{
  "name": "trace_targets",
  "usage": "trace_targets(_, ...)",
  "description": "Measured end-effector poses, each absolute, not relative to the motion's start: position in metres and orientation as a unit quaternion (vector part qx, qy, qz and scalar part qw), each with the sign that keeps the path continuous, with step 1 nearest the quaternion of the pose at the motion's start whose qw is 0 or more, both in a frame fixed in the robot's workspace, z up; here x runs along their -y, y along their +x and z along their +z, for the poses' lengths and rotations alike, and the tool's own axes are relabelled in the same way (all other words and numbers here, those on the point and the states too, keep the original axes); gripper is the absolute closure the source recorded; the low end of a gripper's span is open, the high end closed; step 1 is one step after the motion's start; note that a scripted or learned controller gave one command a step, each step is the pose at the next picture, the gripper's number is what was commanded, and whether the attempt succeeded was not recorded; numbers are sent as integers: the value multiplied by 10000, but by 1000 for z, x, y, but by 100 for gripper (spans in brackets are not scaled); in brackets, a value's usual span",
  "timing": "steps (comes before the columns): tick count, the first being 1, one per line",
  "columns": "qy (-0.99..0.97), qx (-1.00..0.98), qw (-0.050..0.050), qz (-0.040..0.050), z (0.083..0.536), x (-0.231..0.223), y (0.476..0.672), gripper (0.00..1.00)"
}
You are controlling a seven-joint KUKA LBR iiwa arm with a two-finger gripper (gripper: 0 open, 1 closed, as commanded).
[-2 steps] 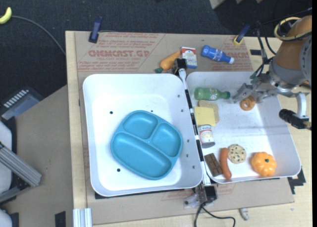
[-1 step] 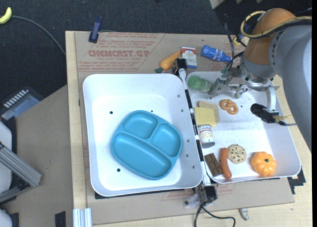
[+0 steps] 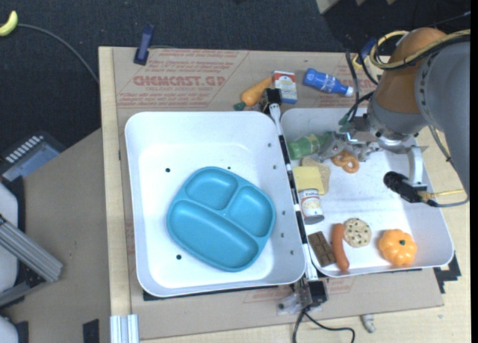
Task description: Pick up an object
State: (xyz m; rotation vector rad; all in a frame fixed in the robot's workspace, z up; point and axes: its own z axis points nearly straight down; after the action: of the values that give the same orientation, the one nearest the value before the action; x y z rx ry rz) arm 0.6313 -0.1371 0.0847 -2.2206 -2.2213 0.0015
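The grey arm with its orange band [image 3: 399, 87] reaches in from the upper right, over the back of the right bin [image 3: 441, 222]. My gripper [image 3: 351, 142] hangs low there, just above a brown pretzel [image 3: 347, 161] and beside a green item [image 3: 302, 145]. Also in this bin lie a yellow cheese slice [image 3: 308, 178], a small jar [image 3: 311, 204], a cookie [image 3: 357, 232], a sausage [image 3: 340, 247], a chocolate bar [image 3: 321, 249] and an orange pumpkin [image 3: 396, 247]. I see nothing lifted by the gripper.
The left bin [image 3: 149, 140] holds a blue divided plate [image 3: 219, 217]. Behind the bins lie a blue bottle [image 3: 327, 82], a small carton [image 3: 284, 86] and a carrot [image 3: 256, 93]. A black part with a cable [image 3: 403, 186] sticks out over the right bin's right side.
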Motion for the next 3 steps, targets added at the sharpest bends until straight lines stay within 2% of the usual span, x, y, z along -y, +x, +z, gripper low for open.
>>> trace_targets(1, -7067, 7075, -8, 1, 95, 137, 632, 100)
trace_targets(2, -7064, 7078, -11, -12, 186, 88, 614, 100)
trace_targets(3, -7073, 7069, -14, 1, 162, 149, 646, 100)
